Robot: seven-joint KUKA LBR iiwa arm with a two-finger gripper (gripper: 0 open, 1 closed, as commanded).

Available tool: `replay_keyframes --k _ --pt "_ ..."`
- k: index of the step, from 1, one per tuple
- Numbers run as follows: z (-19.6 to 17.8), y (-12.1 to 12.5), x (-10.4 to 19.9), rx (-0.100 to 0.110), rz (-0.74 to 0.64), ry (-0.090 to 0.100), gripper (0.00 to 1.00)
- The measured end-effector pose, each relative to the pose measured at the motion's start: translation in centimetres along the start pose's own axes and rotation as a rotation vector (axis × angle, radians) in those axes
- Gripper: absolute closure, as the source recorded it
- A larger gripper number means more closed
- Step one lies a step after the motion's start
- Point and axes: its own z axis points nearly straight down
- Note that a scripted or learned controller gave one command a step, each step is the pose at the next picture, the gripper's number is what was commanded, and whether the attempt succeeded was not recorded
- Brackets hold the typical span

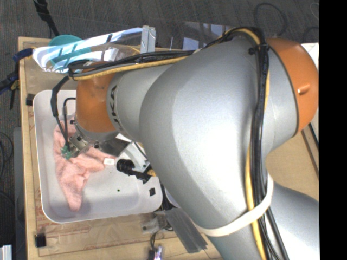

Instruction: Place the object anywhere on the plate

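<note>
White bin holds pink cloth; arm hides end effector, state unclear.

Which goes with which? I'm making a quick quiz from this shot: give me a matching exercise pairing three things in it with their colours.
Things:
1. cloth
2. bin
3. band on the arm

Colours:
A. orange
B. pink
C. white

Pairs: 1-B, 2-C, 3-A
</note>
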Motion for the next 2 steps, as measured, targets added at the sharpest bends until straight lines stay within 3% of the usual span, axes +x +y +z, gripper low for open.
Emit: replay_keyframes --k 1,2 --pt "-2.1 -7.8 3.0 0.004 0.067 0.002 1.00" --pt "-14.3 -6.4 -4.3 0.000 -0.067 0.000 1.00"
